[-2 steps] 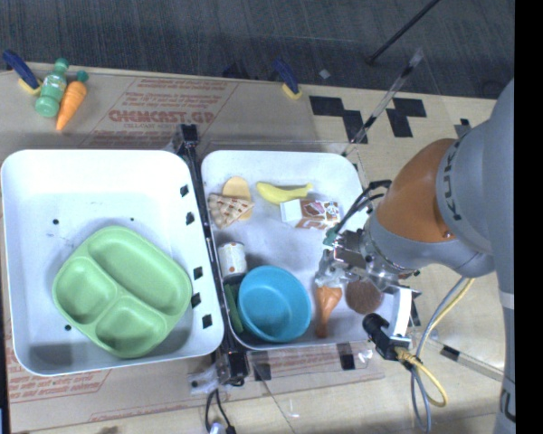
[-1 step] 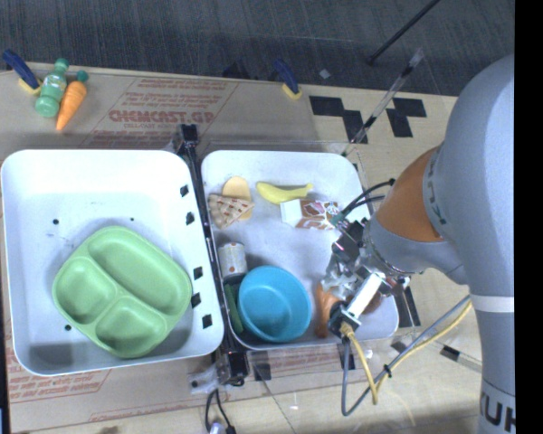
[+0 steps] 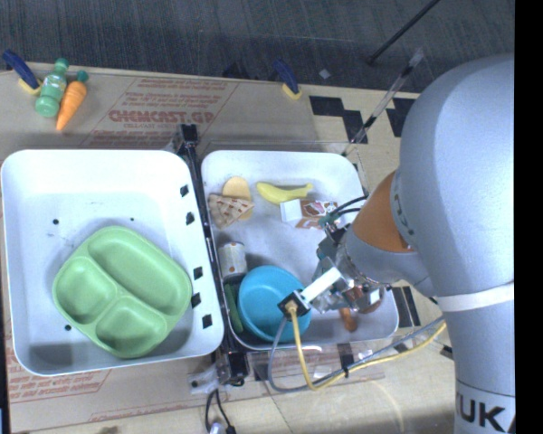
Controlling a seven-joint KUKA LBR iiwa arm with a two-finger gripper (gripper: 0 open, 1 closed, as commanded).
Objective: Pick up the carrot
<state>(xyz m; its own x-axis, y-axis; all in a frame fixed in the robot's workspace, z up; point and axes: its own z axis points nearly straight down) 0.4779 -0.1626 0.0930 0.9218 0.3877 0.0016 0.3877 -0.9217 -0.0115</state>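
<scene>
A small orange piece [image 3: 347,318], which may be a carrot, lies in the right bin [image 3: 253,164] near its front right corner, mostly hidden under the arm's wrist. My gripper [image 3: 348,300] sits low in that corner, right over the orange piece; whether it holds the piece is unclear. A second toy carrot [image 3: 70,103] with a green top lies outside the bins on the cardboard at the back left, beside a green toy bottle [image 3: 50,90].
The right bin also holds a blue bowl [image 3: 265,302] just left of the gripper, a banana [image 3: 283,191], a waffle piece [image 3: 231,209], a small packet [image 3: 319,212] and a can [image 3: 232,259]. A green divided plate [image 3: 122,287] lies in the left bin [image 3: 36,179].
</scene>
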